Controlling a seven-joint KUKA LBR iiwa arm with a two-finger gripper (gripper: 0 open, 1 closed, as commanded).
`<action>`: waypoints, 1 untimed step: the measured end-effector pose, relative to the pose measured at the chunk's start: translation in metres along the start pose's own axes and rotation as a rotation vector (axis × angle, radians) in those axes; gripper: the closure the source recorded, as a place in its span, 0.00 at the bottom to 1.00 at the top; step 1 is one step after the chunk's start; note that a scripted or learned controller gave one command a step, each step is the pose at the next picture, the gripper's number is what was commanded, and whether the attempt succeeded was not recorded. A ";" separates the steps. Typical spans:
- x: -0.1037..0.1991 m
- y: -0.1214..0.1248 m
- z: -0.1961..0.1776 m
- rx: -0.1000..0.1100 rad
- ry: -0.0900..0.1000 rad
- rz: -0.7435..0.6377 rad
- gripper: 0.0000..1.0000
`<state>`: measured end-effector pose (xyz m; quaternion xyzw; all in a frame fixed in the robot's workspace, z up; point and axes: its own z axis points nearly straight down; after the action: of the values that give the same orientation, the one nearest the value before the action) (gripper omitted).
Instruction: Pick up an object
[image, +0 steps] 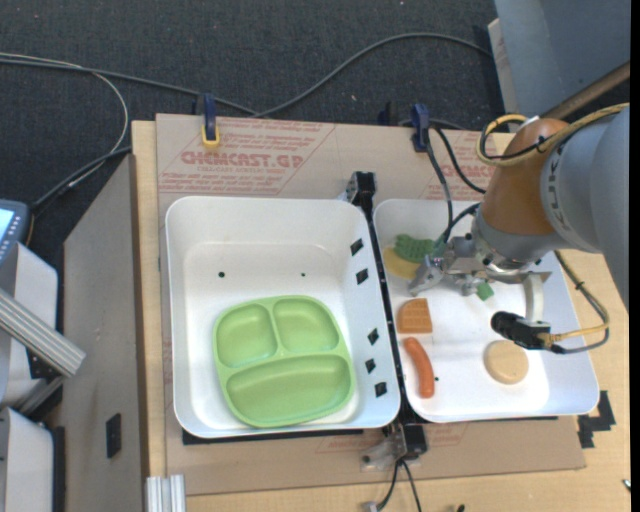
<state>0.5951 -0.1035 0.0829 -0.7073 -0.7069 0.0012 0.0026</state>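
You see two bins: the left bin (190, 300) holds one green tray (285, 358); below the gripper (452, 272), whose state seems unclear, lie one waffle (415, 317), one sausage (421, 366)

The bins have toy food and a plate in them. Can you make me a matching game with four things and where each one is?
Things:
1. green divided plate
2. orange hot dog
3. tan round cookie
4. green leafy toy

Places:
A. near right corner of the right bin
B. far left part of the right bin
C. left bin, near side
D. near left part of the right bin, along the divider

Pairs: 1-C, 2-D, 3-A, 4-B
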 end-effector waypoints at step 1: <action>0.000 0.001 -0.014 -0.005 0.000 0.000 1.00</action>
<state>0.5966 -0.1031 0.0969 -0.7074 -0.7068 -0.0007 0.0008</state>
